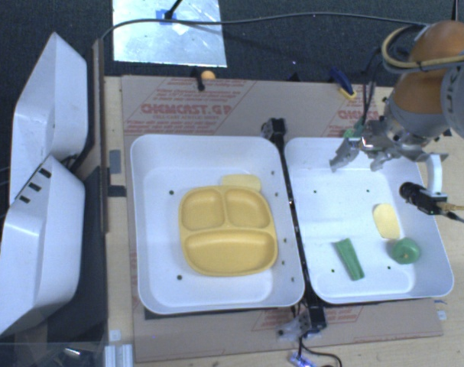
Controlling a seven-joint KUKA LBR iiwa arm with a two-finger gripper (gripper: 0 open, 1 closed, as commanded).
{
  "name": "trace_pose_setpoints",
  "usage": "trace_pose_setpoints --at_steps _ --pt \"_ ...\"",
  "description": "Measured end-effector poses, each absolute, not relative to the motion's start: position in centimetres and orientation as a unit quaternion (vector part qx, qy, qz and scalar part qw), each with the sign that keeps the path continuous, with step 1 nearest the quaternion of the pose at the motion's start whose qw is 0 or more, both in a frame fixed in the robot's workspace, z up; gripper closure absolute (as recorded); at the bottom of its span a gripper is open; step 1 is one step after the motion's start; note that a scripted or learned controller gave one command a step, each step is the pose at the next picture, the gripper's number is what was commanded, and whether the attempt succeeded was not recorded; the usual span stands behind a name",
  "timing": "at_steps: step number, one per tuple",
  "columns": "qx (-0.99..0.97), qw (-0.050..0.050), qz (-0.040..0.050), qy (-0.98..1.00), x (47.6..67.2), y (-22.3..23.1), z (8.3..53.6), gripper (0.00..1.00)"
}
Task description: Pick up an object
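Green and pale yellow pieces lie in the right bin (316,205): a green block (349,258), a round green piece (405,250) and a yellow slab (386,221) between them. My claw (363,150) hangs over the bin's far edge, well apart from all three, its fingers spread with nothing between them. I would pick the green block, since it lies clear of its neighbours, and line the fingers across its narrow width before descending.

Grey arm (453,90), orange band, metal gripper (367,151), yellow cable.
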State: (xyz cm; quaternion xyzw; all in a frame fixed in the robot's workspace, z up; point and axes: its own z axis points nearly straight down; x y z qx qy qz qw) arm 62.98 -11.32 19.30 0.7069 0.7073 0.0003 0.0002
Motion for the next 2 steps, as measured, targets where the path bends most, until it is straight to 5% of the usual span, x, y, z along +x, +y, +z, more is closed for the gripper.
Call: trace_pose_setpoints --at_steps 1,2 --pt "0.708 0.002 0.0006 0.706 57.4 -14.8 22.5 0.00" --pt "0.706 0.002 0.0013 0.708 63.7 -13.6 26.6 0.00"
